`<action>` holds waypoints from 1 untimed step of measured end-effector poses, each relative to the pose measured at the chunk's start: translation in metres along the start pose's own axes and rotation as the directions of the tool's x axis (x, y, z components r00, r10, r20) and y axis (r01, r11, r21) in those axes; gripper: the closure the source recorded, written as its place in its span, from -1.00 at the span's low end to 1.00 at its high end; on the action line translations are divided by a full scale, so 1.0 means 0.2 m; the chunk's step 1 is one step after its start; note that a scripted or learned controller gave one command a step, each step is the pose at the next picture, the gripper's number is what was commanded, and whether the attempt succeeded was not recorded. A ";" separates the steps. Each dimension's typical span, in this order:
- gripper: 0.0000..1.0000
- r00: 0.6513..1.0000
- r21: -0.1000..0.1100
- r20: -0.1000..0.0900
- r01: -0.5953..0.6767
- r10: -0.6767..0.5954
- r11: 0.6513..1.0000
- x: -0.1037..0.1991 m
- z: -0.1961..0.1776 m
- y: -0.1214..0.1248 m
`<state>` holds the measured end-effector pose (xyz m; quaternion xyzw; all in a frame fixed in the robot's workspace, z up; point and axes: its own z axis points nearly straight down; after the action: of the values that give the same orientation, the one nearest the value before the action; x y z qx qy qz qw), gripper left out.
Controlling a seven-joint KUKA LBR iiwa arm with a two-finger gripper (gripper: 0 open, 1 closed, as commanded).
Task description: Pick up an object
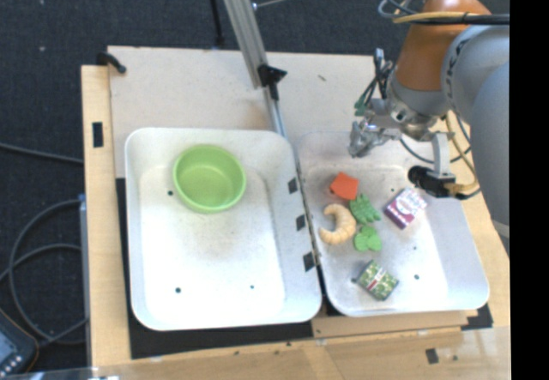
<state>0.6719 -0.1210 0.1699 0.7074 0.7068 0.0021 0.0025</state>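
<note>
My claw [364, 140] hangs over the right bin's [446, 284] far edge, above the orange block [344, 186]; honestly can't tell how it's set.

Smooth green plastic bowl [209, 178], scuffed white bins [214, 284], wooden bench [171, 69]

Two white bins [214, 301] sit on a tan worktop [189, 78]. The bowl [208, 178] is lime green. The block [344, 186] is orange-red, the croissant [338, 225] pale tan, the leafy toy [367, 224] green, one carton [404, 208] purple and white, another [377, 280] green, white and red.
</note>
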 end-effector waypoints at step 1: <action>1.00 1.000 0.000 -0.001 0.003 -0.003 1.000 0.03 -0.23 0.00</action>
<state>0.6717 -0.1153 0.2167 0.7061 0.7081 0.0024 0.0024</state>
